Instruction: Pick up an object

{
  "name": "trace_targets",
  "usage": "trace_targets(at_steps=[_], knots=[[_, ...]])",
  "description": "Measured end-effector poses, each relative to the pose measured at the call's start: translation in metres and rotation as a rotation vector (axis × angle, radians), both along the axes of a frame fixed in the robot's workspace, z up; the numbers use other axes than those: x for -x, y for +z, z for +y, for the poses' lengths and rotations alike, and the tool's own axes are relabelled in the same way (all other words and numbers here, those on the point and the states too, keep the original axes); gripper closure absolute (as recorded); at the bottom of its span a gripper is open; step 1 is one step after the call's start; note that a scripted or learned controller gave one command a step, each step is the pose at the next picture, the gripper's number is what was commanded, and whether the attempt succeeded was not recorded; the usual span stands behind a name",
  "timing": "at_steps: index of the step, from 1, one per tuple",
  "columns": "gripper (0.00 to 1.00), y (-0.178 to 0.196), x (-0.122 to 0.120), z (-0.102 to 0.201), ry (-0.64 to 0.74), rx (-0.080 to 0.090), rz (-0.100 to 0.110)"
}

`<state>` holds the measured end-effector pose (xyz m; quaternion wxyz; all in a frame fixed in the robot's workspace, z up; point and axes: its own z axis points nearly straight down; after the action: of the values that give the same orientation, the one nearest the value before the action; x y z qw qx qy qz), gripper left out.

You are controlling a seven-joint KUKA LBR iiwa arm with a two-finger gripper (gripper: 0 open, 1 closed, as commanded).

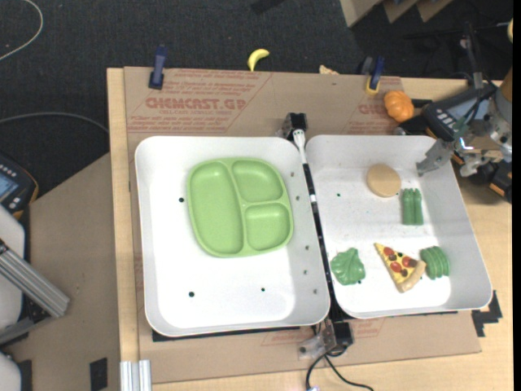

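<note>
The right bin (pixel 464 243) holds a tan round bun (pixel 383 180), a green ridged stick (pixel 412 206), a toy pizza slice (pixel 400 265), a small green ridged piece (pixel 435 261) and a green leafy piece (pixel 348 266). My gripper (pixel 452 160) hovers over the bin's upper right corner, to the right of and above the bun. It is open, with nothing between its fingers. The nearest objects, the bun and the green stick, lie apart from it.
The left bin (pixel 163 283) holds a green divided plate (pixel 240 206). An orange toy (pixel 398 105) and a yellow banana (pixel 258 57) lie on the board behind the bins. Blue clamps (pixel 157 68) grip the board's far edge. A black hinge strip (pixel 309 210) runs between the bins.
</note>
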<state>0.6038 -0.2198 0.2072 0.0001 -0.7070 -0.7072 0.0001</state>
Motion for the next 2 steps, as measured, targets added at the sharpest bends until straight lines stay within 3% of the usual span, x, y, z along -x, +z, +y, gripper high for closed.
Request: trace_targets(at_steps=[1,2], knots=[[0.00,-0.125,-0.029,0.005,0.006,-0.016,-0.003],[0.00,-0.119,-0.067,0.069,0.007,0.000,-0.011]])
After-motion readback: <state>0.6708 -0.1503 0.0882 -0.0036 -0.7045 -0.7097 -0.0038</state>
